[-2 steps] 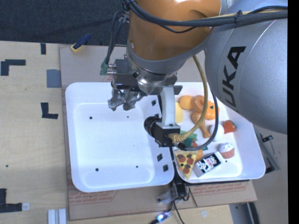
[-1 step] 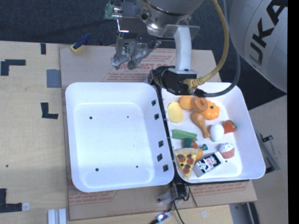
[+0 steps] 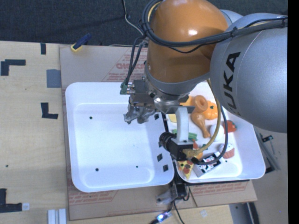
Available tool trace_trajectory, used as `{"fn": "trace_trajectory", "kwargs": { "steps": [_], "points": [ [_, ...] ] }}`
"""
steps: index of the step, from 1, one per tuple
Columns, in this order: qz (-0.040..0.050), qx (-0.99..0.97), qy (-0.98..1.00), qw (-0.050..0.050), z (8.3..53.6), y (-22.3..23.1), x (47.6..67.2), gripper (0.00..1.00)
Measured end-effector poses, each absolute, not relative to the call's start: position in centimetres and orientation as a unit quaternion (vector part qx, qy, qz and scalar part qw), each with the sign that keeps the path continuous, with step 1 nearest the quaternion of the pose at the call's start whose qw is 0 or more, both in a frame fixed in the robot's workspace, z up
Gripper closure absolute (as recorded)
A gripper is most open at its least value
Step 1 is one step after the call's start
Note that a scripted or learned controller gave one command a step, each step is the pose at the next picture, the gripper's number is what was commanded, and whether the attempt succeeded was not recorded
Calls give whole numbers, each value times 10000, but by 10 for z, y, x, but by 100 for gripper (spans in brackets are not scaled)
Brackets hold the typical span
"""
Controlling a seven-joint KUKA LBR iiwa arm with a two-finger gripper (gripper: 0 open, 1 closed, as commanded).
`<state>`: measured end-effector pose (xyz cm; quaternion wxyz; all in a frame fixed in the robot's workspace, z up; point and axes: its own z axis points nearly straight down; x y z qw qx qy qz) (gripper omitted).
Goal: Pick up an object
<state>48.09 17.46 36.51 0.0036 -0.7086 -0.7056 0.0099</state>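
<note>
The things on offer for picking lie in the right-hand shallow white bin. An orange plastic toy shaped like a chicken drumstick rests near its far side. A small red piece lies just beside the toy, toward the bin's right wall. At the near edge sit a yellow-and-red wedge like a pizza slice and a black-and-white patterned piece; the arm's cables cross over both.

The jaws hang over the right part of the left-hand shallow white bin, close to the wall it shares with its neighbour and well apart from the orange toy. Whether they are released or clenched cannot be told from this angle.

The grey arm with its orange band hides much of the right bin. Both bins stand on a brown cardboard sheet, which lies on the pale wooden tabletop marked with black tape. A small blue-and-yellow object lies at the sheet's far left corner.
</note>
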Motion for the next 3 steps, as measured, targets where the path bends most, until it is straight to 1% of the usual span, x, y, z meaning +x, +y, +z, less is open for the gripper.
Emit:
{"fn": "trace_trajectory", "kwargs": {
  "steps": [1,2,3],
  "points": [
    [46,-7075,-7067,17,305,157,483,100],
    [7,-7047,-7095,8,308,212,483,100],
    [20,-7052,-7090,9,317,210,483,100]
  ]
}}
